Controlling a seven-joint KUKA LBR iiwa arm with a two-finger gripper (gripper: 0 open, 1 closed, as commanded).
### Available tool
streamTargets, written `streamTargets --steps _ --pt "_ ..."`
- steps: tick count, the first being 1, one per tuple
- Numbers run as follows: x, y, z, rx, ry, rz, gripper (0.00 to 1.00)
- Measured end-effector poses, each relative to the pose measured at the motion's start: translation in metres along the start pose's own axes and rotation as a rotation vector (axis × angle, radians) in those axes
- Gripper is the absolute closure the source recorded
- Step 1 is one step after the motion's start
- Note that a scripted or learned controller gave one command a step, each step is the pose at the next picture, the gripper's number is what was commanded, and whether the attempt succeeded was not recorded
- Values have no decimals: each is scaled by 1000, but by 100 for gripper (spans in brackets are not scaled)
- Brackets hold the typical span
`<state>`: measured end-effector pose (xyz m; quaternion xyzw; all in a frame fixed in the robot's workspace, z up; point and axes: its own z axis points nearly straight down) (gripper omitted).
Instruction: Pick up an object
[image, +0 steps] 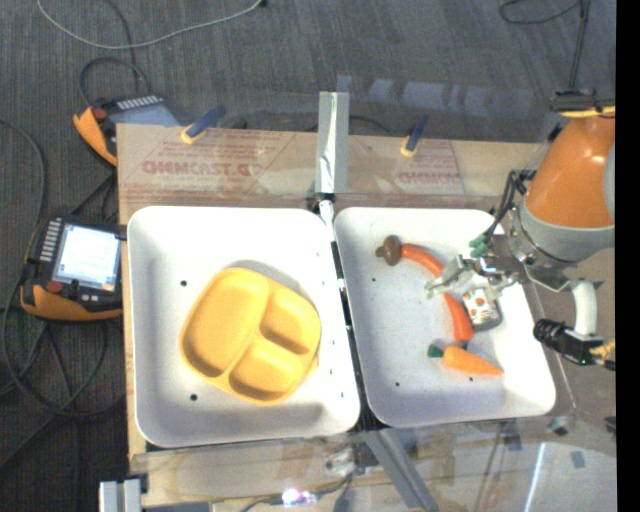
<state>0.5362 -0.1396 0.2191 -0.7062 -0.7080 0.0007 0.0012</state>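
Over the right white bin (520, 395), the grey arm with its orange band (575, 175) is reaching in from the right, its tool (462, 280) hanging low; whether it is clenched, I cannot tell. Just below it, an orange carrot-shaped toy (459, 318) is lying, another (470, 362) nearby.

The hand (462, 279) covers part of the red-orange toy (459, 318) beneath it.

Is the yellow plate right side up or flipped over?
Right side up. The yellow plate lies flat in the left bin, its three hollow compartments facing up.
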Motion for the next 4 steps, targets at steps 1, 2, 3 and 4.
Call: streamTargets --steps 1,2,3,4 --pt "-44 64 22 0 -3 -52 0" --pt "-73 37 123 -6 6 11 0" --pt "-76 38 112 -9 1 14 100" --pt "-20 41 19 -1 -1 33 100"
